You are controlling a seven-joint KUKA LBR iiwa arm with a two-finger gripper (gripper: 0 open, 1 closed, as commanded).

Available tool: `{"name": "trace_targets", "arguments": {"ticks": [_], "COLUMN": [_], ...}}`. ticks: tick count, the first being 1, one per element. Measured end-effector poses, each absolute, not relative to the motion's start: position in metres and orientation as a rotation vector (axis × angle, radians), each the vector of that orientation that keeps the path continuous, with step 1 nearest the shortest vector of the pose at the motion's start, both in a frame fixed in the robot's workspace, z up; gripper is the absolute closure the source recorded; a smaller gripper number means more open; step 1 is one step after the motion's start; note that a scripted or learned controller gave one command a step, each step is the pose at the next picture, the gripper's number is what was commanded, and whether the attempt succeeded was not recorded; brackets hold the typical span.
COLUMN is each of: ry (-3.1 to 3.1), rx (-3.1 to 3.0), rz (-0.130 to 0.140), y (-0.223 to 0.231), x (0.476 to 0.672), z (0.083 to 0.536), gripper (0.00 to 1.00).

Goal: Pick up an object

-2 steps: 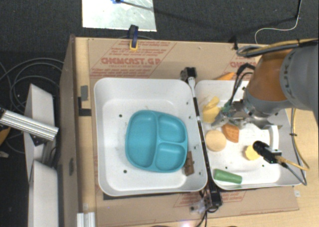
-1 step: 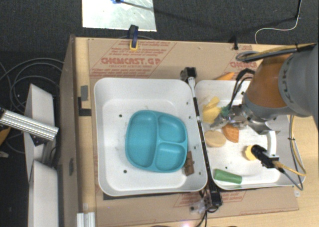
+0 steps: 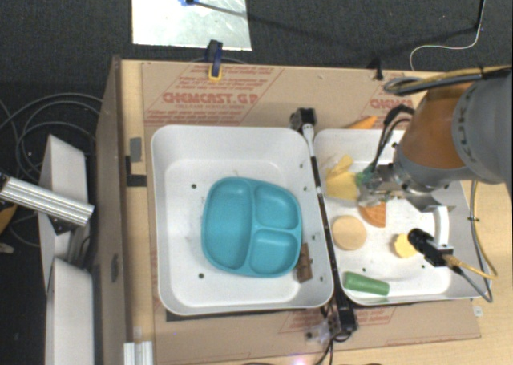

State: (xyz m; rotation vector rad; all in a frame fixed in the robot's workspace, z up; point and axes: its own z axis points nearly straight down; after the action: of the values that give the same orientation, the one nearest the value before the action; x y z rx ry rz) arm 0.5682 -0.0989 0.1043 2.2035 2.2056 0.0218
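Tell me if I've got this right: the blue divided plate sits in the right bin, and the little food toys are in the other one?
Not quite. The camera view shows the blue divided plate in the left bin; the food toys, such as the green one, lie in the right bin.

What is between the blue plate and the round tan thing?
In the camera view, the two bins' walls stand between the plate and the tan disc, with a small brown piece by the left bin's wall.

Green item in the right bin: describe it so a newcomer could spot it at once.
Look at the right bin, the one the arm reaches into. Along its near edge lies a green stick, lengthwise. It is the sole green piece there; the round tan disc sits just above it.
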Motion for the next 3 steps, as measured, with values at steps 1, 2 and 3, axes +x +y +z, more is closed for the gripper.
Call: {"name": "trace_targets", "arguments": {"ticks": [1,2,3], "ry": [2.208,2.209,2.201], "rx": [2.206,2.202,2.198], "rz": [0.019,0.023,0.022], "y": [-0.099,-0.116,-0.119], "x": [0.567,0.542,0.544], "z": [0.103,0.091,0.104], "gripper": [0.0,0.0,1.0]}}
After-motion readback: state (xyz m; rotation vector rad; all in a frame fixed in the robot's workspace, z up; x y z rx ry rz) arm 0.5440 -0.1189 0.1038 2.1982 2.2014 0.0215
